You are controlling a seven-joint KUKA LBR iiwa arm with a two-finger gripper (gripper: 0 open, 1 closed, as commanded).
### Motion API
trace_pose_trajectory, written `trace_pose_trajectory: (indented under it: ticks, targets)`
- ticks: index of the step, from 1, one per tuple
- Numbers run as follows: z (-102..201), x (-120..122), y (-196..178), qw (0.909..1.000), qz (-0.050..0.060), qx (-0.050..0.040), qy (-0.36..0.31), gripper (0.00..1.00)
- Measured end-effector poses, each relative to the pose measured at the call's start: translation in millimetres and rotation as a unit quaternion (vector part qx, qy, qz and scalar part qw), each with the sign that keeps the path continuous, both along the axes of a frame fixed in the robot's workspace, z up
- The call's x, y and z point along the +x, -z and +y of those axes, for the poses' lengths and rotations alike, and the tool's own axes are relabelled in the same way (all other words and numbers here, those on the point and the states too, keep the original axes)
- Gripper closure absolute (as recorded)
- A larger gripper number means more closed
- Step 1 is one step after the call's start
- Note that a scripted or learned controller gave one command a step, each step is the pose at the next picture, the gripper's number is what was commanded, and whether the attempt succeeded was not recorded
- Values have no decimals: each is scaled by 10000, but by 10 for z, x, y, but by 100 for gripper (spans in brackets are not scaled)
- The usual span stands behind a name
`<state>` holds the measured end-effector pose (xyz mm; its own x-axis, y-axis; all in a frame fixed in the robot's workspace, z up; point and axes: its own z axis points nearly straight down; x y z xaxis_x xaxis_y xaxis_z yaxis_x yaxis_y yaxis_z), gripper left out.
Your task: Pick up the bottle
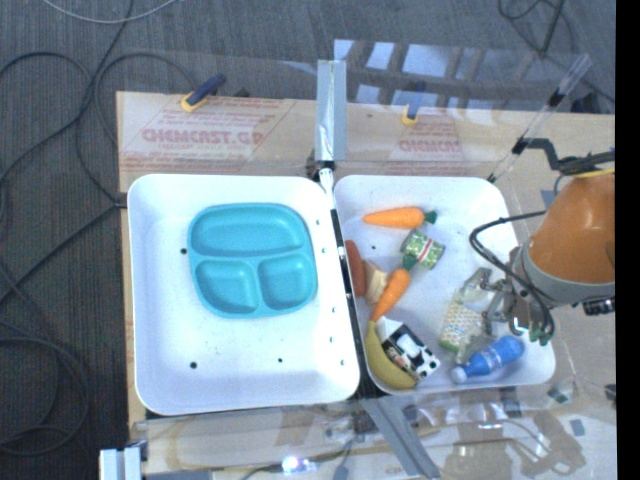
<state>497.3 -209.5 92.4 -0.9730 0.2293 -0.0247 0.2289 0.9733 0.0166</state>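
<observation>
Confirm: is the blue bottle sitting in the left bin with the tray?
No, the blue bottle lies in the right bin, near its front right corner.

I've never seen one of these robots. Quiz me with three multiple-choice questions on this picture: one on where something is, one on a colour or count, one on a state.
1. Where is the bottle?
A. right bin, near corner
B. on the tray
C. on the floor

2. How many carrots?
A. none
B. two
C. five

3. How does the bottle rest?
A. upright
B. lying on its side
C. lifted clear of the bin

Answers:
1 A: it lies low in the right bin, below the gripper.
2 B: one carrot at the top, another carrot mid-bin.
3 B: its length runs flat along the bin floor.
</observation>
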Motion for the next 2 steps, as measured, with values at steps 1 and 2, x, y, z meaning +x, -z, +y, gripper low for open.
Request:
trace_pose_trajectory:
  ticks: [1,2]
  targets:
    - [-64,-52,23,9942,46,-27,1077,0]
    - [68,-75,26,9516,72,-4,3072,0]
